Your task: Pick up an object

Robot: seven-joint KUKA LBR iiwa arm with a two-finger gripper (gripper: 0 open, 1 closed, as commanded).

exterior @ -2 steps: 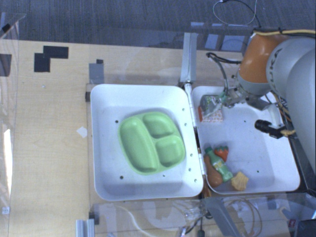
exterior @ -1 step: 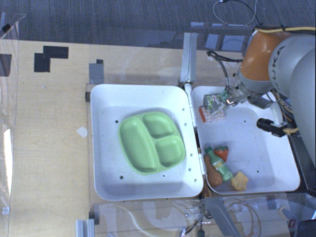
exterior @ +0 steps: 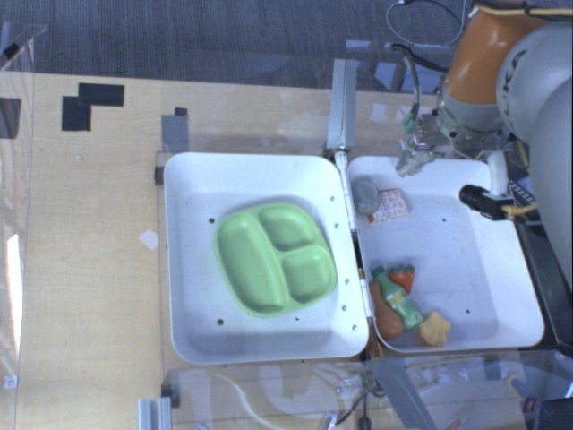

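- The arm (exterior: 515,52) reaches in from the right; its claw (exterior: 414,155) hangs over the far edge of the right bin (exterior: 501,267), holding nothing.
- Whether the claw is wide or narrow cannot be told.
- In the right bin, a grey disc (exterior: 365,193) and a red-patterned packet (exterior: 390,206) lie far left.
- A green bottle (exterior: 400,303), a carrot (exterior: 386,316) and a tan chunk (exterior: 435,329) cluster near left.
- The left bin (exterior: 192,267) holds a green divided tray (exterior: 275,258).

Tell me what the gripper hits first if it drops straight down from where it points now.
Probably bare floor at the back edge of the right white bin: the gripper hangs there, apart from the small pink-patterned packet. Depth is unclear.
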